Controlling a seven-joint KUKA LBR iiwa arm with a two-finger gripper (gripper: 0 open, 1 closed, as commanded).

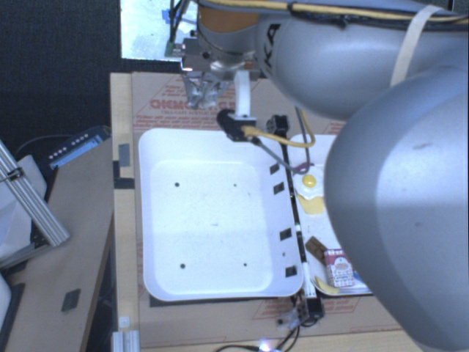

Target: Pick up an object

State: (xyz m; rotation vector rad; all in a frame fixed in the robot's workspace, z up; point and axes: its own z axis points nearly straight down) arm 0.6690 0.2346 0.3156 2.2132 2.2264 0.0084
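My gripper (pixel 201 92) hangs over the far rim of the left white bin (pixel 212 211), near its back middle, with nothing visible in it. The right bin (pixel 316 290) holds the objects, and my grey arm hides most of it. In the strip I can see lie a toy fried egg (pixel 309 183), a yellow flat piece (pixel 314 205), a brown block (pixel 316 248) and a small red-and-white carton (pixel 341 270). My gripper is well to the left of and behind all of these.
A black plug with a yellow cable (pixel 242 129) dangles from the wrist over the left bin's back right corner. Black clips (pixel 287 233) line the wall between the bins. A metal rail (pixel 33 204) lies off the bench at left.
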